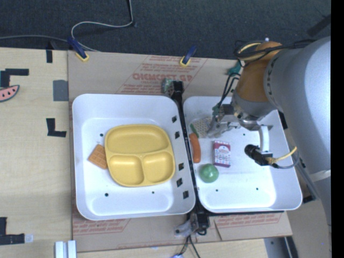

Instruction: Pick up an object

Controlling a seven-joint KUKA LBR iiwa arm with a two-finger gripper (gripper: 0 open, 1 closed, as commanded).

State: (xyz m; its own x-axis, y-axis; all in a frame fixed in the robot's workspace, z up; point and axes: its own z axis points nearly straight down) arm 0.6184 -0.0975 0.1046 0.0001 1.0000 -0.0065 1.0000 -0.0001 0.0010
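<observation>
Claw [217, 123] low in right bin [279, 195], state unreadable. Red carton [221, 154] nearby: light, stiff, probably crushable; best taken across its narrow sides.

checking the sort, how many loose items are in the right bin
4: an orange carrot-like piece along the left wall, a green ball below it, a red-and-white box mid-bin, and a pale meshy item by the hand. The arm may hide more.

R bin [279, 195] – carrot [195, 147], green ball [209, 172], red box [221, 154].
</observation>
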